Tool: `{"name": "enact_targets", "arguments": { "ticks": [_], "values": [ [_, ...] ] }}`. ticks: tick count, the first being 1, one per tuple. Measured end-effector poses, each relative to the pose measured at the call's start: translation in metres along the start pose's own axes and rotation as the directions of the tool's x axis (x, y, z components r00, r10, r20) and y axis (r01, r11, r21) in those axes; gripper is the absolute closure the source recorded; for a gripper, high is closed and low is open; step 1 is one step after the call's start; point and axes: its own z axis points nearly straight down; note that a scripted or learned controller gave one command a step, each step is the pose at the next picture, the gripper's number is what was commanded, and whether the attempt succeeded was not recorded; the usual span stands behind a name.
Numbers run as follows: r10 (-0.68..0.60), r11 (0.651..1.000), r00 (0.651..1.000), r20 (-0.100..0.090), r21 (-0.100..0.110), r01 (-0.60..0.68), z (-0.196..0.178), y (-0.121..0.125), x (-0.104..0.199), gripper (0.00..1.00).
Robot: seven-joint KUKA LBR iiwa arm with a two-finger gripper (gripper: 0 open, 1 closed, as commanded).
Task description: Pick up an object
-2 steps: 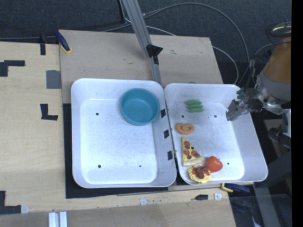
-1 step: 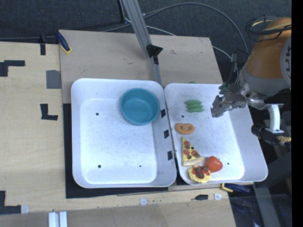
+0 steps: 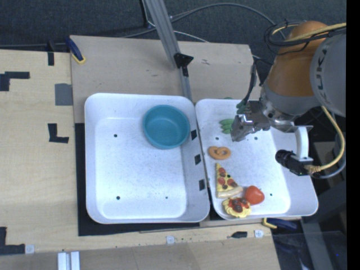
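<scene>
My gripper [image 3: 239, 133] hangs low in the back part of the right bin [image 3: 292, 204], right beside a small green object [image 3: 226, 126] that peeks out at its left. An orange pretzel-like piece [image 3: 219, 152] lies just in front of the gripper. Further forward lie a toy pizza slice [image 3: 224, 180], a red tomato-like piece [image 3: 254, 195] and a yellow and red piece [image 3: 237, 207]. A blue bowl [image 3: 166, 126] sits at the back of the left bin [image 3: 112, 207].
A grey metal pole [image 3: 169, 35] slants down from the top to the bins' shared back edge. Cables [image 3: 225, 7] run across the dark floor behind the bench. The arm's orange band [image 3: 292, 66] looms over the right bin's back right corner.
</scene>
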Motion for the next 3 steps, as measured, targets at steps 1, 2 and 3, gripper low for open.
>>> {"name": "enact_targets", "arguments": {
  "ticks": [1,2,3],
  "values": [
    [0.000,1.000,1.000,0.000,0.001,0.000,0.013,-0.001,0.056,1.00],
    [0.001,1.000,1.000,0.001,0.001,-0.001,0.018,0.013,0.106,1.00],
    [0.001,1.000,1.000,0.001,0.000,-0.001,0.008,0.019,0.156,1.00]
  ]
}}
